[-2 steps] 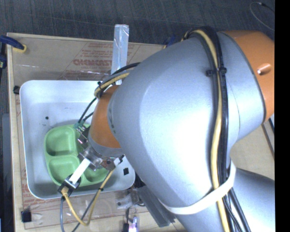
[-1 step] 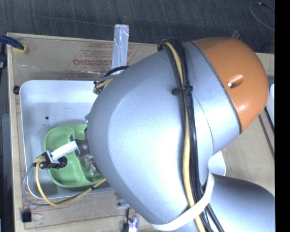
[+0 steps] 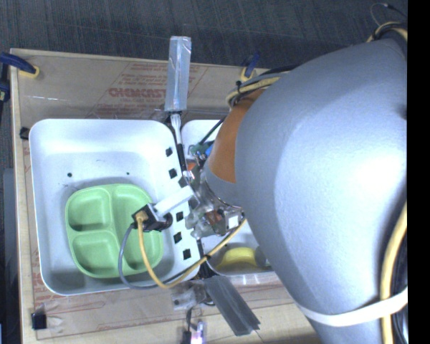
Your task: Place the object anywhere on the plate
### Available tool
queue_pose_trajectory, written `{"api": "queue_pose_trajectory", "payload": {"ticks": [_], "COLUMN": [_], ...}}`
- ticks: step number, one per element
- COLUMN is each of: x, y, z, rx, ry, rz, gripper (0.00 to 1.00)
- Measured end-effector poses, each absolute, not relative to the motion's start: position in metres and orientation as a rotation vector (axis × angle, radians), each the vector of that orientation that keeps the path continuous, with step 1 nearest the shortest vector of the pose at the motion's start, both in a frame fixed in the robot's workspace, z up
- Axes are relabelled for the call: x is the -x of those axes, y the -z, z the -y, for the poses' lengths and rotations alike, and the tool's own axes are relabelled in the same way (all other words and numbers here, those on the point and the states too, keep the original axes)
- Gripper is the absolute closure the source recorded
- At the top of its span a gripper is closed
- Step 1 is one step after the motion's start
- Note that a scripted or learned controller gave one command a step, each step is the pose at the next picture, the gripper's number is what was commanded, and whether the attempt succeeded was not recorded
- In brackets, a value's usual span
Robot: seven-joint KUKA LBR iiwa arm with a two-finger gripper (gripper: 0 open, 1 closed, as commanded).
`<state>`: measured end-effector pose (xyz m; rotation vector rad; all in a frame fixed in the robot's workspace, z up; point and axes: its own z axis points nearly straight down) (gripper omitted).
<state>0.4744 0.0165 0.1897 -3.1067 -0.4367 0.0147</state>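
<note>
A light green plate (image 3: pixel 104 228) with several compartments lies in the left bin (image 3: pixel 93 145), toward its front. A yellow object (image 3: pixel 236 258) shows partly in the right bin, under the arm's edge; most of it is hidden. My gripper (image 3: pixel 209 219) hangs over the divider between the bins, just left of and above the yellow object, largely covered by the wrist. A black bracket (image 3: pixel 152 218) on the wrist and a yellow cable (image 3: pixel 132 264) reach out over the plate's right side.
The big grey arm (image 3: pixel 322 185) covers nearly all of the right bin. A grey post (image 3: pixel 179 67) stands at the back of the divider. Blue clamps (image 3: pixel 18 64) grip the wooden bench's far left corner.
</note>
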Motion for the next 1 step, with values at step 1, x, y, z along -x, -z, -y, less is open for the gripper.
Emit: {"api": "queue_pose_trajectory", "payload": {"ticks": [1], "x": [-0.4852], "y": [-0.2236], "z": [-0.0698], "rx": [3.091], "ry": [-0.016], "rz": [0.546], "gripper": [1.00]}}
